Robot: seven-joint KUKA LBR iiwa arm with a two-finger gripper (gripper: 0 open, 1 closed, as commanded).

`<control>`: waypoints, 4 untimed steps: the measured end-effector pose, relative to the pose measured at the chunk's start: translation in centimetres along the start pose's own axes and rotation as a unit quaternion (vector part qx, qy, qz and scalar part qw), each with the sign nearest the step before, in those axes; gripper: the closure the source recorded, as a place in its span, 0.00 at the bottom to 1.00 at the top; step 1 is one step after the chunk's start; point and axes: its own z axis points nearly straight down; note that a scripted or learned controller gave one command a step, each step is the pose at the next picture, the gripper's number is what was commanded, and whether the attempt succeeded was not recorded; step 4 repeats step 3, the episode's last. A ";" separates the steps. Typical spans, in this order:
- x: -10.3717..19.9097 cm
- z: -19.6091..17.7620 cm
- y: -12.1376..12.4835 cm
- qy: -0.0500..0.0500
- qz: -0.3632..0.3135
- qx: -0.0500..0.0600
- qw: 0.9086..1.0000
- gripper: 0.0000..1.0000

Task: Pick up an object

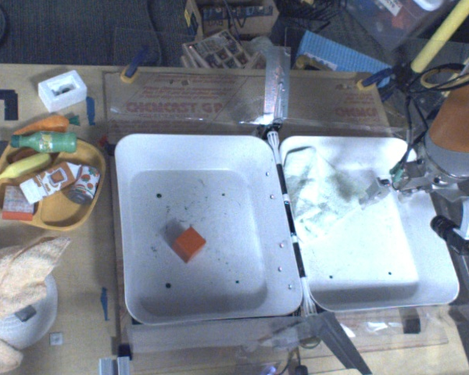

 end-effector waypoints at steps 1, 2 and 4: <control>5.3 1.7 3.6 -0.001 0.031 -0.002 1.000 0.00; -2.6 -1.7 3.1 -0.002 0.088 -0.002 0.996 0.00; -1.9 -3.8 4.1 -0.002 0.057 -0.003 0.998 0.00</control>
